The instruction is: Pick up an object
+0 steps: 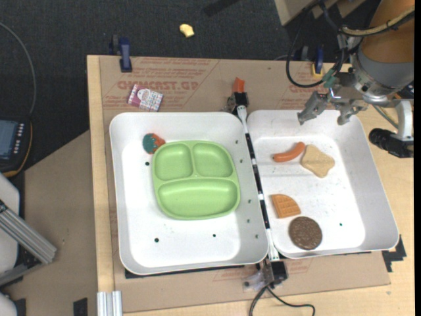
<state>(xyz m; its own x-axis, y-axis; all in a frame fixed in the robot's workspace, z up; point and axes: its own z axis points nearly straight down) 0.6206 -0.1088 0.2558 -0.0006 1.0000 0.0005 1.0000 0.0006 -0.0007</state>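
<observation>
Sausage (289,153), bread (318,161), waffle (285,206) and cookie (306,233) all lie in the right bin (375,176), and any of them would serve as the object to lift. The sausage and bread sit side by side in the far half, almost touching; the waffle and cookie sit in the near half, the cookie just nearer and to the right of the waffle. The left bin (128,196) holds a green tray (195,180) with three compartments, and a small round toy (154,142) rests at the tray's far left corner.

The gripper (327,109) hangs over the far edge of the right bin with its two fingers spread wide and nothing between them. It looks well above the bin floor, so the step in hand seems to be the approach, before any descent.

The nearest targets are the sausage and bread, just nearer than the fingers. The next move calls for a short shift toward the near side, then a drop with the fingers straddling one item. The sausage is thin and may roll; the bread, being thicker, probably offers the surer hold. Their closeness risks a finger landing on the wrong one.
</observation>
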